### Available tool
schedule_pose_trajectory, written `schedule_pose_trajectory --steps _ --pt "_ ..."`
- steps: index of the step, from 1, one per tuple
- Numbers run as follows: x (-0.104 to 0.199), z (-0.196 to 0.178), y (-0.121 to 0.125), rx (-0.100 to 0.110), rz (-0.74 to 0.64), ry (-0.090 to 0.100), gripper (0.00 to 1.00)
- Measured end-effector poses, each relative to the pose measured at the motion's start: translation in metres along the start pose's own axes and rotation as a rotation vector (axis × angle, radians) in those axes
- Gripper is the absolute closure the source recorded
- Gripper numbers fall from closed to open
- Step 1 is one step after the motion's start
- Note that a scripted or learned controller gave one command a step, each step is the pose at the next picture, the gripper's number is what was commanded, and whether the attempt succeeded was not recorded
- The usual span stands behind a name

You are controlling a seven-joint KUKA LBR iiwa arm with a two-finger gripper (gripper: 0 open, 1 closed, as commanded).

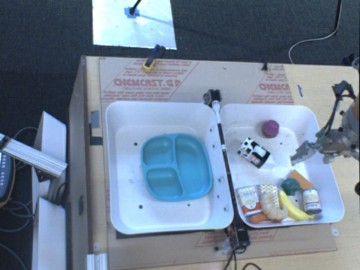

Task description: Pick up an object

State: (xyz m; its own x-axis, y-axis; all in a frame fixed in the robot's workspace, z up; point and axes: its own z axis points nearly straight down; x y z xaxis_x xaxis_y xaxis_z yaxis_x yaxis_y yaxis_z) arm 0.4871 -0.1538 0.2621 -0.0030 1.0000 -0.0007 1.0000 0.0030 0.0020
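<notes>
The right bin holds the loose objects. A purple round piece lies near its back. A black-and-white toy sits near the bin's middle. Along the front lie a snack packet, a tan pastry-like piece, a banana, a small jar, a green lump and an orange wedge. My gripper hangs over the right side of this bin, above the orange wedge and to the right of the black-and-white toy. Nothing is seen in its grasp.
The left bin carries a blue divided plate. A black-and-white bar runs along the seam between the bins. A yellow-tipped tool lies on the bench behind the bins.
</notes>
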Motion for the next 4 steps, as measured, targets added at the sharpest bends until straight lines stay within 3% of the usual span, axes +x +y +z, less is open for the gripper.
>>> schedule_pose_trajectory --steps 1,2,3,4 --pt "-0.053 0.085 0.053 0.002 0.002 0.000 0.00" --pt "-0.052 0.110 0.103 0.000 0.000 0.000 0.00" --pt "-0.024 0.126 0.150 -0.001 -0.001 0.001 0.00" --pt "0.012 0.178 0.182 0.000 -0.002 0.001 0.00"
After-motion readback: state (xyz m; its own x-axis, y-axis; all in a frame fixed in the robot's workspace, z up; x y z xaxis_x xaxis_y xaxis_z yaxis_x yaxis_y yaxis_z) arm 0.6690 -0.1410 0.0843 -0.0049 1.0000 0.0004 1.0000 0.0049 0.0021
